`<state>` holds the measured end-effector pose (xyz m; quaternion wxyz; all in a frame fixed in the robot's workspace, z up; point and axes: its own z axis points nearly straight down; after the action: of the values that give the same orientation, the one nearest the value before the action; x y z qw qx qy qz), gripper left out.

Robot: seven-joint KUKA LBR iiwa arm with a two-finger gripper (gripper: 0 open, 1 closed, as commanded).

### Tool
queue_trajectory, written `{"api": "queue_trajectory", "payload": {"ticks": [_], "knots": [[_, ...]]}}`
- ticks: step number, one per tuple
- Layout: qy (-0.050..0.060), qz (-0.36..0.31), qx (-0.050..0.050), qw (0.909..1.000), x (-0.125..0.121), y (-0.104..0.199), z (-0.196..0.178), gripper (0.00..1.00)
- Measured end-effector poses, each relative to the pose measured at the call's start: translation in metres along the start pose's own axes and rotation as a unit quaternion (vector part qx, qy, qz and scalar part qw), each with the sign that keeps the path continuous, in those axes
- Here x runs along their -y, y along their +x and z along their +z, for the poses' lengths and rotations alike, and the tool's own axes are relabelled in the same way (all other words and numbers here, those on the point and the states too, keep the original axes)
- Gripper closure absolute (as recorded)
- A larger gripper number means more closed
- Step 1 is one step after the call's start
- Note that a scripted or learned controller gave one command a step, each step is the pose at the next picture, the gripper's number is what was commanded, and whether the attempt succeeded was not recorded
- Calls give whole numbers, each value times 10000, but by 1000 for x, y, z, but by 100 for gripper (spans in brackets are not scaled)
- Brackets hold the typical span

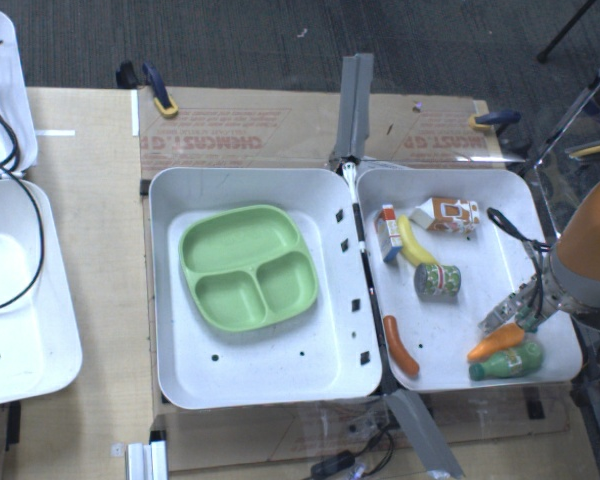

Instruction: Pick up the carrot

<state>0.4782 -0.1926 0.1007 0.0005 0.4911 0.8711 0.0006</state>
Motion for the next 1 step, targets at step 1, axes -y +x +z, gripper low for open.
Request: {"api": "queue_trajectory", "payload": {"ticks": [1], "knots": [[0, -3, 0, 10000, 0, 0, 0, 0]]}}
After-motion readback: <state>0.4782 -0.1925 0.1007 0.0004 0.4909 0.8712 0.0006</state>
